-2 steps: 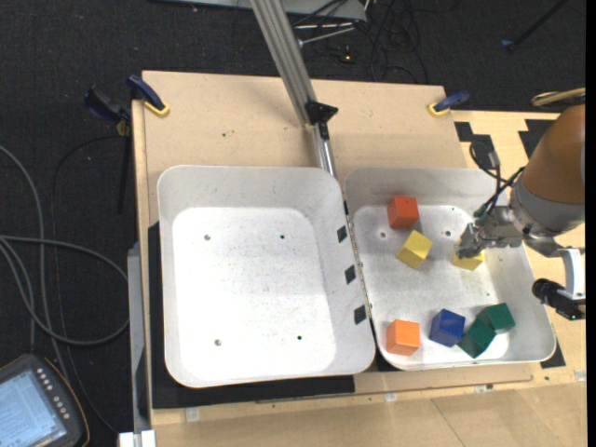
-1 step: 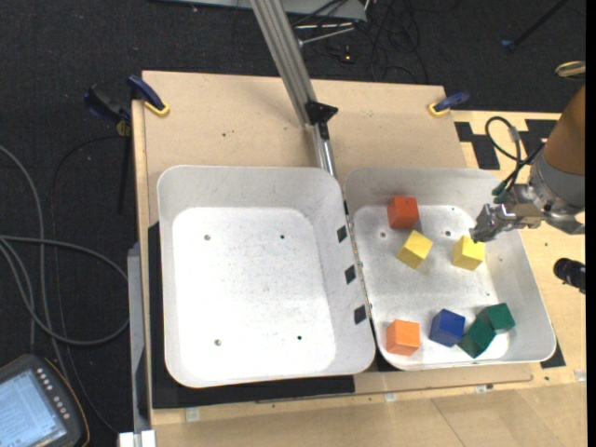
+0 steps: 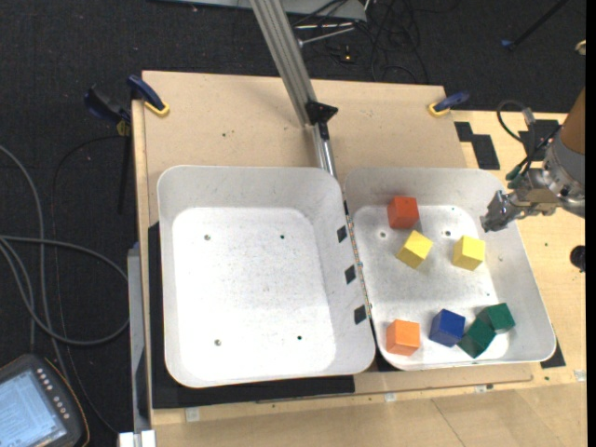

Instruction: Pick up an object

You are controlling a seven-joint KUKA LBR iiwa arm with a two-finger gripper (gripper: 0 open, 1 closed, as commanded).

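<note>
My gripper (image 3: 494, 214) sits at the right rim of the right bin (image 3: 526, 250), coming in from the right side, nothing between the tips; can't tell from this angle if it's spread or pressed together, too small and dark. Left bin (image 3: 251, 273) has no blocks to go for. All candidates are in the right bin: orange cube (image 3: 402, 211) near the top, yellow cube (image 3: 415, 248) just below it, second yellow cube (image 3: 468, 251) nearest me, then along the bottom edge a second orange cube (image 3: 402, 336), blue cube (image 3: 448, 327), and two green cubes (image 3: 490, 328) touching each other and just beside the blue one. Best pick, I judge, is the second yellow cube: close, standing apart from its neighbours, room on both sides for the tips. It looks slightly rotated, so I'd turn the wrist to square up with its flat faces, centre over it, then go straight down. Avoid the blue/green cluster, too crowded, tips would likely bump a neighbour. Watch the bin wall on the descent, I'm right over it.
</note>
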